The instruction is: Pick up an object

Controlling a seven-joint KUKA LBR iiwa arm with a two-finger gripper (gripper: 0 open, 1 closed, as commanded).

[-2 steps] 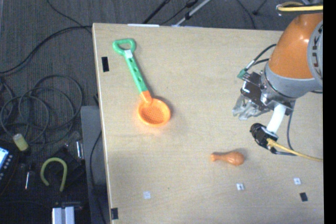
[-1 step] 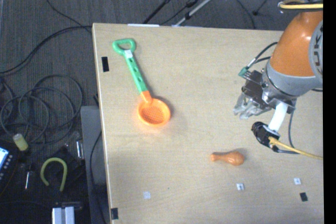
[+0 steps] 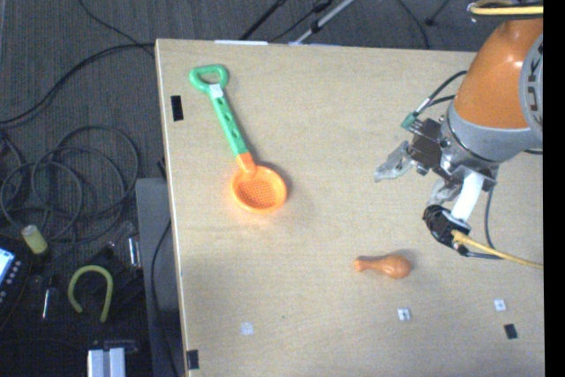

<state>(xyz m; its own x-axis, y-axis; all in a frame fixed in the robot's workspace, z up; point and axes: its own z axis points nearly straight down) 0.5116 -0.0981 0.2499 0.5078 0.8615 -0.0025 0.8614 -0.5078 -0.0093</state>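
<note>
A toy sieve spoon [image 3: 243, 159] with a green handle and an orange bowl lies on the left part of the wooden bench top [image 3: 335, 101], its handle pointing to the far left. A small orange drumstick-shaped toy [image 3: 386, 266] lies nearer the front, right of centre. My gripper [image 3: 392, 166] hangs at the right side on the grey arm with its orange band [image 3: 499, 84]. It is above bare wood, well above and slightly right of the drumstick toy and far to the right of the spoon. Nothing is seen in its grasp.
Cables and a yellow hose [image 3: 494, 252] hang from the wrist at the right. Small black and white markers [image 3: 403, 313] dot the bench's front. The bench's left edge [image 3: 168, 190] drops to a carpeted floor with cables and tripod legs.
</note>
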